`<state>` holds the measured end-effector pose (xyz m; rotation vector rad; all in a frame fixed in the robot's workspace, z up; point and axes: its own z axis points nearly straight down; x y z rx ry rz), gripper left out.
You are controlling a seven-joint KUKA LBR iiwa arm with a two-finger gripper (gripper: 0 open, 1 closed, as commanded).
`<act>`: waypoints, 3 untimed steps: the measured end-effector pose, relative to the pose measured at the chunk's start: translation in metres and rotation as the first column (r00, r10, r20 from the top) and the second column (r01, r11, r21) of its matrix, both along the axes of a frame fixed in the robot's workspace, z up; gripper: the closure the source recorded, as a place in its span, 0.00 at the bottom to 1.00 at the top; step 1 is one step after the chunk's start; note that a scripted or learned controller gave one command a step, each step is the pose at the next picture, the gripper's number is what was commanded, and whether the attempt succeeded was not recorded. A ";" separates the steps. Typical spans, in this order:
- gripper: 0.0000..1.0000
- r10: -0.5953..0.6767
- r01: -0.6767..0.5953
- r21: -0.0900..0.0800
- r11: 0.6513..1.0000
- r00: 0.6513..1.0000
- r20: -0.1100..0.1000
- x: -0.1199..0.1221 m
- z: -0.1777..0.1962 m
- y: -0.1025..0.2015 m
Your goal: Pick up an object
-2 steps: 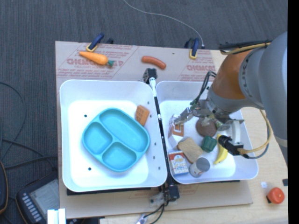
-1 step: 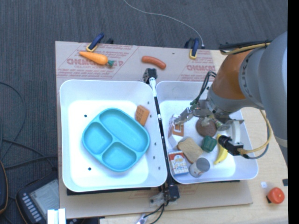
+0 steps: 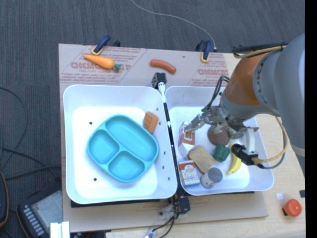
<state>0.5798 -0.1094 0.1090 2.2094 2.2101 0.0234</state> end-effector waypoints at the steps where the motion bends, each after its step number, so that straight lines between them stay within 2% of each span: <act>1: 0.00 0.000 0.000 0.000 1.000 1.000 0.000 0.000 0.000 0.000; 2: 0.00 0.001 -0.001 0.000 1.000 1.000 -0.002 -0.001 0.000 0.000; 3: 1.00 0.005 -0.005 0.012 1.000 1.000 0.008 0.004 0.014 0.007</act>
